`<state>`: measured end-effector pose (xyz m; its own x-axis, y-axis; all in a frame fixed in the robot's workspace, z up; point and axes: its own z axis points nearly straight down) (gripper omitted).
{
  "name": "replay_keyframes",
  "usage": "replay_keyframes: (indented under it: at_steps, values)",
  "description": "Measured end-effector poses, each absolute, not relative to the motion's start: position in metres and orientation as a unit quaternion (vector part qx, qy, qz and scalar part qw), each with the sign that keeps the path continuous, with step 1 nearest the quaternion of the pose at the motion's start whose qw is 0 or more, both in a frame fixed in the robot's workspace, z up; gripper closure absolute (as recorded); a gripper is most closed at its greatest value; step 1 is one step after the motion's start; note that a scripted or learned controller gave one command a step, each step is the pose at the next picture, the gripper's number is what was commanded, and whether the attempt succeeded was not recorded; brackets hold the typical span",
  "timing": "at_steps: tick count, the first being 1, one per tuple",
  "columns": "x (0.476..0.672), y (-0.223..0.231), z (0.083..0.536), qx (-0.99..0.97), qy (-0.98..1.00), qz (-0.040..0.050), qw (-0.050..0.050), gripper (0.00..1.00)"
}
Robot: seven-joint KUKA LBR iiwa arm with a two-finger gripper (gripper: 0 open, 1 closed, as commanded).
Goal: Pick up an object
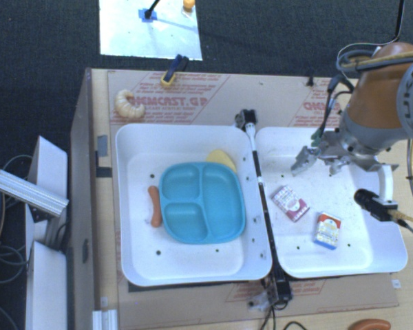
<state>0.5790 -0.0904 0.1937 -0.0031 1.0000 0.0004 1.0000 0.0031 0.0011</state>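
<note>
Where legible, cardboard (193,98) print reads "AMCAST".

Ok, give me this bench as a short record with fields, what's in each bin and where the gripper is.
left bin: blue divided plate, orange sausage-shaped toy just left of the plate, yellow item partly hidden behind the plate's far edge
right bin: red-and-white packet, small box with a red top
gripper: over the right bin's far part, nothing seen between its fingers
packet and box: lying apart, both nearer the camera than the gripper
task state: no object picked up yet
</note>
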Motion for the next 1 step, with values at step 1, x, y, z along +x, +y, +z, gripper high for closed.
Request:
replay_keyframes:
  at_steps: [1]
  values:
    - [0.5444,-0.1094,0.1021,0.707,0.708,0.0002,0.0,0.0]
